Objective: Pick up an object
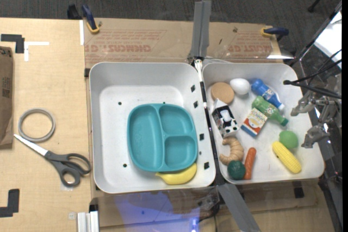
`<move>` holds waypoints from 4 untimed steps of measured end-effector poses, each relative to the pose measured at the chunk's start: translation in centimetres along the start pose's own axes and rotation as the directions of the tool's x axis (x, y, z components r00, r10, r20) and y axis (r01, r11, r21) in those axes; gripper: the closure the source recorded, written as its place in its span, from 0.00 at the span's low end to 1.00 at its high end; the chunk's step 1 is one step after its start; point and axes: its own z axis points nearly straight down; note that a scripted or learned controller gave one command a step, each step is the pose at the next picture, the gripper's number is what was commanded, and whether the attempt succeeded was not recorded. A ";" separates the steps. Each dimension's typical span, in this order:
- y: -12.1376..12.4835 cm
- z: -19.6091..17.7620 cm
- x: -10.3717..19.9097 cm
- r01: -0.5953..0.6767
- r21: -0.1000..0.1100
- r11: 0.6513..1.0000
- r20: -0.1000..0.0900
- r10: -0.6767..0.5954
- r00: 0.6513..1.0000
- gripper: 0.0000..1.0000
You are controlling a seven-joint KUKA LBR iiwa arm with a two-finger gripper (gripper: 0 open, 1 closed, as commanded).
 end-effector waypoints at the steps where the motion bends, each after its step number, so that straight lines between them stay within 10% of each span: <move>1: -0.2 12.8 -0.7 0.129 -0.002 0.992 -0.001 -0.129 0.992 0.00; 3: -0.4 12.7 -2.4 -0.040 0.001 0.999 0.003 0.040 0.999 0.00; 4: 6.4 12.8 -6.1 -0.166 -0.001 0.986 0.003 0.166 0.986 0.00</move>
